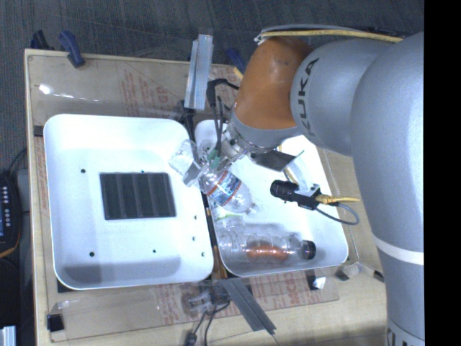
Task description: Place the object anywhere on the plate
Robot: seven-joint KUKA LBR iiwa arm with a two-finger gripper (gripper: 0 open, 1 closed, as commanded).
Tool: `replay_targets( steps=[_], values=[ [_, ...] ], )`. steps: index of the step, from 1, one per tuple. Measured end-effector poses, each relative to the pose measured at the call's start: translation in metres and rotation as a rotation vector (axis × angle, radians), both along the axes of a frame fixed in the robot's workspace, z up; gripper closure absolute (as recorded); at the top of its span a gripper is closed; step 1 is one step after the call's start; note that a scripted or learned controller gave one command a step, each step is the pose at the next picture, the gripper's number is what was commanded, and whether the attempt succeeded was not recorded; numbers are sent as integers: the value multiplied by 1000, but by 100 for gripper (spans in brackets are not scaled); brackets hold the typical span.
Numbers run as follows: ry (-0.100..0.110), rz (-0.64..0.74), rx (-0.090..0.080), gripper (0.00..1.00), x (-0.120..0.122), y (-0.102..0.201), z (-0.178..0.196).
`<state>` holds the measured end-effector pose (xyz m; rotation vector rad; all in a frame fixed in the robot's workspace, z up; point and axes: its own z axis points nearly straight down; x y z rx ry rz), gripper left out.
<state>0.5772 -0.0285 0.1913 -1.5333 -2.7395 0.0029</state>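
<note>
1. Big grey KUKA arm [374, 121] with the orange band fills the right side, nearest the lens.
2. Its gripper [209, 161] sits over the seam between bins; can't tell its state.
3. Clear plastic bottles [263, 247] lie in the right white bin [335, 247].
4. Dark ribbed rectangular plate [137, 195] sits in the left white bin [72, 143], well apart from the bottles.

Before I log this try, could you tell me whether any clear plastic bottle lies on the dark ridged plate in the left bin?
No, the dark ridged rectangular plate is bare; the clear plastic bottles lie in the right white bin.

Bright, soft overhead light; white bins [115, 193] glare.
</note>
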Motion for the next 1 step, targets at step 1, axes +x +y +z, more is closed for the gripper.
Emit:
replay_targets(
  steps=[1],
  values=[
    [0, 0, 0, 0, 0, 0, 0]
  ],
)
